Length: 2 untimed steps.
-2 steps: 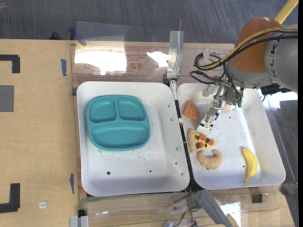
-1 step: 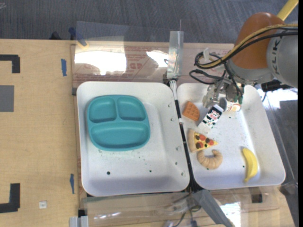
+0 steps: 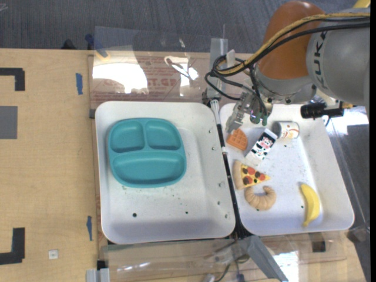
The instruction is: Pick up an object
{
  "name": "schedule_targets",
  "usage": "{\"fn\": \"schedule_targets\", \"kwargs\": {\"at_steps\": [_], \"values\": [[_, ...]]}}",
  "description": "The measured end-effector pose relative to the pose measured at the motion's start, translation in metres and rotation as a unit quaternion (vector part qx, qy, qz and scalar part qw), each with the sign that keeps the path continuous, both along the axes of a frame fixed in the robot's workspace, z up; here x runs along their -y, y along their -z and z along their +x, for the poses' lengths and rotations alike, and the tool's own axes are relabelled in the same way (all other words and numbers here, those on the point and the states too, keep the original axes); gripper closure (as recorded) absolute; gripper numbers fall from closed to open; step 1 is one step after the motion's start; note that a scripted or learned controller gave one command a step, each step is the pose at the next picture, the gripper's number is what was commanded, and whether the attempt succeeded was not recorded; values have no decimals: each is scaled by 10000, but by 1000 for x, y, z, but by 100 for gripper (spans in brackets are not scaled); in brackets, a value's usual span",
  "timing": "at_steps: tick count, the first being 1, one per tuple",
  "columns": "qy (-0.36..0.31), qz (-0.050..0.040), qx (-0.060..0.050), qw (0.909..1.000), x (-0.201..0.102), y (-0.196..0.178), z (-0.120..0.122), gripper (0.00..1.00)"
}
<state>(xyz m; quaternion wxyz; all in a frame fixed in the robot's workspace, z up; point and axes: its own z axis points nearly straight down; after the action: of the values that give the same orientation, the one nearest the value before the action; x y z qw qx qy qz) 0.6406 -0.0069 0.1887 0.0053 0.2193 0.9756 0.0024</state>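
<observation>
Overhead view of the counter (image 3: 41,175). My end effector (image 3: 245,113) hung over the upper left corner of the right bin (image 3: 338,175); its state I could not tell. An orange waffle piece (image 3: 237,140) lay just below it, close to the bin's left wall. Beside the waffle lay a black-and-white carton (image 3: 261,147); below it, a pizza slice (image 3: 249,175) and a croissant (image 3: 261,197). A banana (image 3: 311,203) lay well apart, near the bin's lower right, with bare floor between. The left bin (image 3: 200,198) bore a teal divided plate (image 3: 147,152).
</observation>
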Motion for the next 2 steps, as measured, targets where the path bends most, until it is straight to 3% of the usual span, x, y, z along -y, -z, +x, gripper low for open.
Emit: {"fn": "schedule_targets", "kwargs": {"at_steps": [1,2], "values": [[3753,8,-62,9269,35,4,-53,100],[7203,34,-43,6936,35,-45,-57,100]]}}
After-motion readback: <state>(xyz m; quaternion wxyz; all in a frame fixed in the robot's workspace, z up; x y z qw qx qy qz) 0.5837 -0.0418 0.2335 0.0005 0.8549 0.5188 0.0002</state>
